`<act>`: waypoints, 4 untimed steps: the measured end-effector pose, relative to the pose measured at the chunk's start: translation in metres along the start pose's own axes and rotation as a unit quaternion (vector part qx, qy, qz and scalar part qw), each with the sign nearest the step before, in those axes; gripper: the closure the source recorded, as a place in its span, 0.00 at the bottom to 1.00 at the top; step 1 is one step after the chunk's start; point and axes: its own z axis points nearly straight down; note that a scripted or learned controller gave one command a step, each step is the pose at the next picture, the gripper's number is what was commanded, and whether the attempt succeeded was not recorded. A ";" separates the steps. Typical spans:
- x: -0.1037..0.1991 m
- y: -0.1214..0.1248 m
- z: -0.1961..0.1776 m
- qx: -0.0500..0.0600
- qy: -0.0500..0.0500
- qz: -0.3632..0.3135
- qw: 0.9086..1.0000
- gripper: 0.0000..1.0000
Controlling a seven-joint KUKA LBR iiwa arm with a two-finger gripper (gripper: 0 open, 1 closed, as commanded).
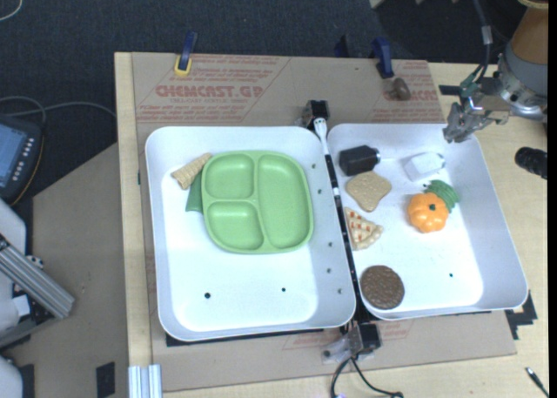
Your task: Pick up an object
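Brown bench board (261, 83) with red lettering, two shallow white bins side by side, left bin (235, 300), right bin (487, 257)

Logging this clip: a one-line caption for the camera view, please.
Claw hovers at right bin's far edge; toy foods inside, green plate in left bin.

Two bins were set side by side — the left bin (174, 283) and the right bin (487, 274). In the left, a divided plate (258, 201) was placed, a cone-shaped piece (190, 172) touching it at ten o'clock. In the right, a toast slice (367, 190) was centred among others — block (358, 159) at twelve, waffle wedge (362, 228) at six, pumpkin (427, 212) at three, patty (382, 286) further toward six.
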 end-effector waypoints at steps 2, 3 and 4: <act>0.050 -0.006 0.007 0.006 0.002 -0.001 1.000 1.00; 0.099 -0.008 0.009 0.006 0.002 -0.001 1.000 1.00; 0.152 -0.012 -0.007 0.004 0.003 -0.002 1.000 1.00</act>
